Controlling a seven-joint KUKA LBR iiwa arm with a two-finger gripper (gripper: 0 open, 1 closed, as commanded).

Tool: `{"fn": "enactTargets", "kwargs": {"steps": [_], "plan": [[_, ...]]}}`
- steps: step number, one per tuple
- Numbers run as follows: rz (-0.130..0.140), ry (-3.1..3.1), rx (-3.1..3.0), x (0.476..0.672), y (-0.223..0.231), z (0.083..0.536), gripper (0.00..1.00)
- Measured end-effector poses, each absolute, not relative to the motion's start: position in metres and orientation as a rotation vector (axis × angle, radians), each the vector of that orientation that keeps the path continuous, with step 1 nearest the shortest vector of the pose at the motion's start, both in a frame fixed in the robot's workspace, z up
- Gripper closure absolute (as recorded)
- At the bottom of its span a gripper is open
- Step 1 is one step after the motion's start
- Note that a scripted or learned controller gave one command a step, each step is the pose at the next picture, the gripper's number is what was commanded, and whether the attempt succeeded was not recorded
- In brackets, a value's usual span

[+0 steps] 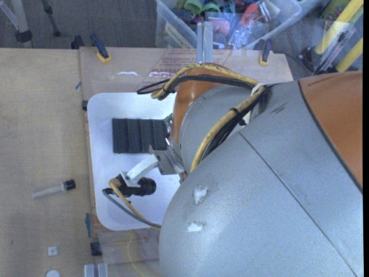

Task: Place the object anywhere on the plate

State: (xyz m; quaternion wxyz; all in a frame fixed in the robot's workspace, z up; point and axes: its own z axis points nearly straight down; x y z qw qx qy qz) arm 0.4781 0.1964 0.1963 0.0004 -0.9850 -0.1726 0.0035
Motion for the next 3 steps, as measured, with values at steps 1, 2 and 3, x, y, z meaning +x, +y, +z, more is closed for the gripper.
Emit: {"fn": "enactTargets", "kwargs": {"steps": [1, 2, 3], "plan": [[0.014, -0.545, -3.094, 0.478, 0.197, 0.206, 1.00], [0.007, -1.386, -2.818, 0.548, 0.224, 0.191, 1.00], [0.002, -2.273, -2.169, 0.575, 0.225, 0.221, 1.00]]}}
